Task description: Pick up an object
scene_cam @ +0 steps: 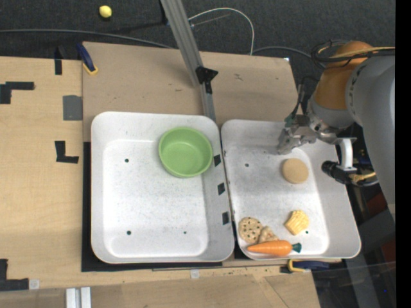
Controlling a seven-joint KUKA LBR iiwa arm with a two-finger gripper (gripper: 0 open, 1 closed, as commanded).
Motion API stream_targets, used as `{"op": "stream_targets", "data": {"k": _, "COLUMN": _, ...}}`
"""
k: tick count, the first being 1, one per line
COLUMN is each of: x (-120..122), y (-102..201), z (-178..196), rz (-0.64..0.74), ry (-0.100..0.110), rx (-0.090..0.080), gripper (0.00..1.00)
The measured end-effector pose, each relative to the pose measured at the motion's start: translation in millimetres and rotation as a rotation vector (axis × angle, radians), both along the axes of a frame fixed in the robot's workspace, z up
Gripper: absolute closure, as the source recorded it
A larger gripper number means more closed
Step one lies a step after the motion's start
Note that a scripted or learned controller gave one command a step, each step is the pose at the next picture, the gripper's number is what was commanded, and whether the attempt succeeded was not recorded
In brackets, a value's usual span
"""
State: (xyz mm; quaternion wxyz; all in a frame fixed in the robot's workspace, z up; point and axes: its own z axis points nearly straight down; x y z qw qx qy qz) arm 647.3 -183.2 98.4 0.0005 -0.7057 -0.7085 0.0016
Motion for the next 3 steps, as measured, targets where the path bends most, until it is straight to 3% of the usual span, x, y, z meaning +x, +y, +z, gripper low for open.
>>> {"op": "stream_targets", "data": {"k": 2, "x": -13.3, "y": -9.7, "z": 111.5, "rz": -0.003, "ry": -0.008, "rx": -0.001, "gripper": 1.00}}
{"op": "stream_targets", "data": {"k": 3, "x": -12.4, "y": -9.2, "z": 148.4, "rz": -0.002, "ry": -0.006, "rx": 0.001, "gripper": 1.00}}
